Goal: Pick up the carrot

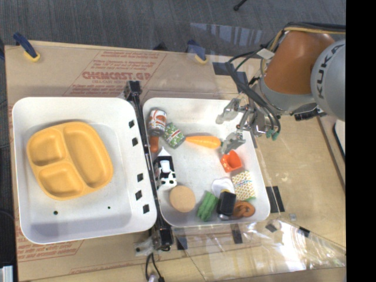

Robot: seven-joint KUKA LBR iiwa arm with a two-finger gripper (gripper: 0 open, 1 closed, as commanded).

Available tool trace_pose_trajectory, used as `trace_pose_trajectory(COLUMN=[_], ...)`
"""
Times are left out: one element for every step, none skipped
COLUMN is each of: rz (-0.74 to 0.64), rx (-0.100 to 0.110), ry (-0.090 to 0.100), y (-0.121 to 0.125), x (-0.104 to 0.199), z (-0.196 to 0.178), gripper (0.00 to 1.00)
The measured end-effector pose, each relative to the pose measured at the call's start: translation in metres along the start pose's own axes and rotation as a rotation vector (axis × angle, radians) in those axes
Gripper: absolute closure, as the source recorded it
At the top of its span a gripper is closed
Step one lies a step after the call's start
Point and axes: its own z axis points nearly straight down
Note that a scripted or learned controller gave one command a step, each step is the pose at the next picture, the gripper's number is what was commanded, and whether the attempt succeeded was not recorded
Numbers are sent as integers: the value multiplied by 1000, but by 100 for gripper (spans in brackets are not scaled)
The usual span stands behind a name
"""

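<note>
The carrot (202, 140) lies flat on the floor of the right bin (194, 106), in the bin's upper half, its thick end pointing toward the gripper and its thin end toward a small green-and-white tin (174, 135) just beside it. The gripper (230, 126) hangs over the same bin, just off the carrot's thick end — its two fingers stand spread apart with nothing between them, one above the carrot's line and one down near its tip. Beyond the green tin from the carrot stands a red can (156, 121), close to the bin's left wall. Below the carrot's thick end sits a small orange block (231, 160), and further down from the carrot lie a black-and-white cow toy (165, 171), a round tan disc (182, 198) and a green piece (207, 205). Well to the carrot's left, in the left bin (23, 216), rests a yellow divided tray (69, 158).
</note>
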Motion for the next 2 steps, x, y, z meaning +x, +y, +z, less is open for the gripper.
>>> trace_pose_trajectory(rz=[-544,-586], rx=[-2,-5], ry=[0,2], y=[7,27], x=[-49,-13], z=[83,107], gripper=[0,0])
